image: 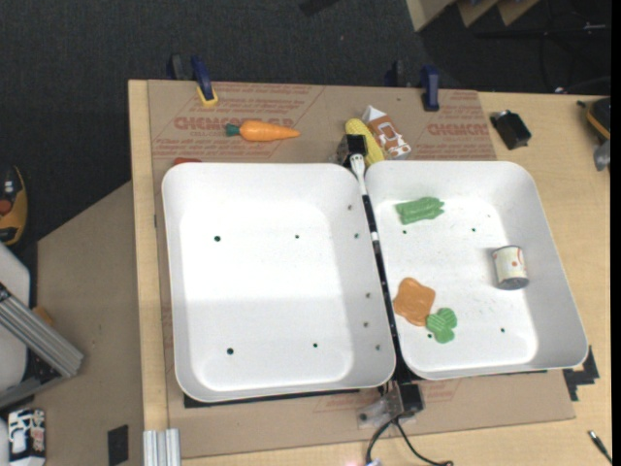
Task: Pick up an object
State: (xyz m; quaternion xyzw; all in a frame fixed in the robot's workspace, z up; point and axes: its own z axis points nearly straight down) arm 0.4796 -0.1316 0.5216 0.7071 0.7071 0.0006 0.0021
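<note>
The right bin (pixel 543 260) holds several small objects. A flat green piece (pixel 420 211) lies near its back left. An orange piece (pixel 414 301) rests by the bin's left wall, with a small green broccoli-like piece (pixel 442 324) touching its right front side. A silver can (pixel 509 266) lies on its side toward the right. The left bin (pixel 194 260) is white with a few dark dots on its floor.
Behind the bins on the brown bench lie a toy carrot (pixel 262 132), a yellow banana-like piece (pixel 361 136) and a small printed packet (pixel 387 136). Blue clamps (pixel 202 78) (pixel 430 85) grip the bench's back edge. A black block (pixel 510 128) sits at back right.
</note>
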